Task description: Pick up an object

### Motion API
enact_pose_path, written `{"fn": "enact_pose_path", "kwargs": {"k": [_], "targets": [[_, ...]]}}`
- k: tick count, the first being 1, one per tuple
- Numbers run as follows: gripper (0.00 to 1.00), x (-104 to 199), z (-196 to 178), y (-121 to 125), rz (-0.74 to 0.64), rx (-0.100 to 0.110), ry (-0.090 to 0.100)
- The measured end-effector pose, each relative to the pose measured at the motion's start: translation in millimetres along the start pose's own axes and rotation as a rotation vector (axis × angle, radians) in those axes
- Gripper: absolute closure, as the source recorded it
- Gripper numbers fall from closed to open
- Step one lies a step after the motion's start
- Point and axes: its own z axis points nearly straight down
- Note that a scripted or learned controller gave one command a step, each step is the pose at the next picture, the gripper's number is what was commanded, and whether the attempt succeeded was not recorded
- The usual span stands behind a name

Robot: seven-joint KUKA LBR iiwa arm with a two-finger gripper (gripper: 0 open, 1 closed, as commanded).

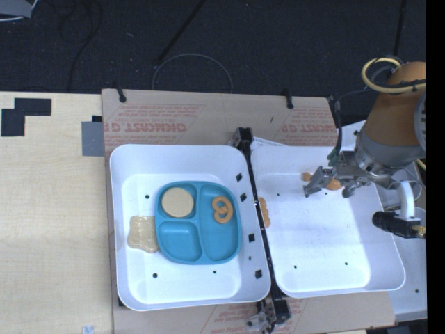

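Note:
My gripper (331, 184) hangs low over the far part of the right bin (327, 256), reaching in from the right. A small orange object (308, 177) lies right at the gripper, with another bit of orange showing under the gripper's middle. Whether the gripper grips it or only stands over it cannot be told. In the left bin (132, 165) a blue divided plate (188, 245) carries a round tan cracker (176, 202) in its far-left compartment and a pretzel (222, 209) in its far-right one.
A pale beige slice (142, 233) lies on the left bin's floor, against the plate's left edge. A small orange-brown piece (264, 213) sits by the divider between the bins. The near half of the right bin's floor is bare white.

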Motion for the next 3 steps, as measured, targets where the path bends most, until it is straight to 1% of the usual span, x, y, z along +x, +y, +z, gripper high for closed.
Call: {"fn": "enact_pose_path", "kwargs": {"k": [1, 2, 3], "targets": [[0.0, -0.2, -7.3, 2.8, -0.002, -0.012, -0.002], [0.0, -7.3, 45.1, -4.5, -0.001, -0.008, -0.001], [0.0, -11.1, 89.4, -5.2, -0.001, -0.009, -0.001]]}}
